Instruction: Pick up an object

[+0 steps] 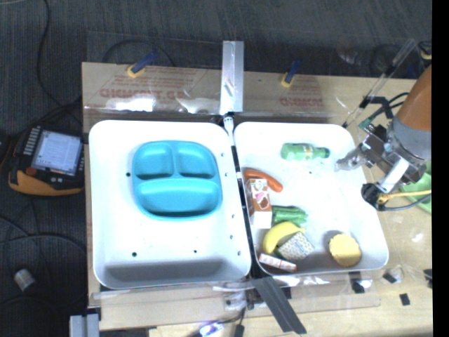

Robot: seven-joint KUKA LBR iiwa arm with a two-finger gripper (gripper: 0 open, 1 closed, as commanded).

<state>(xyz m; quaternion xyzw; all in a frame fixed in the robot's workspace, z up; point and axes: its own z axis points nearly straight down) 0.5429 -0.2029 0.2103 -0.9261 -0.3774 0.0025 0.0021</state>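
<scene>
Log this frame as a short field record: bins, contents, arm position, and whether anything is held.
left bin: holds a blue divided tray
right bin: holds a green bottle, orange carrot-like item, small carton, banana, round yellow item, plus a few smaller pieces
clutter: most items crowd the right bin's left and near sides
gripper: at the right bin's right edge, near the green bottle but apart from it
held object: none seen between the fingers
task status: pick not yet made
</scene>
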